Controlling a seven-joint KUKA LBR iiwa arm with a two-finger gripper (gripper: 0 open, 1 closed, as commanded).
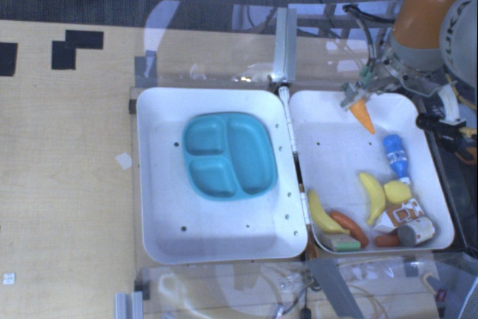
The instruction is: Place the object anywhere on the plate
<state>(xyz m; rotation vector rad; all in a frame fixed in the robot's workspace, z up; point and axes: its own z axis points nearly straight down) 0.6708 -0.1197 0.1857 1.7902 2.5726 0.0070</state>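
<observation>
A blue plate (228,155) with three compartments lies in the middle of the left white bin (160,235). My gripper (355,98) hangs over the far left corner of the right bin (328,153), reaching in from the upper right. Its fingers are shut on the thick end of an orange carrot (363,116), which points down and to the right. The carrot is well to the right of the plate, across the divider between the bins.
Along the right bin's near and right sides lie a blue bottle (396,155), two bananas (373,194) (323,213), a yellow fruit (398,192), sausages (349,225), a small carton (412,217) and a grey cylinder (407,235). Cables run behind the bins.
</observation>
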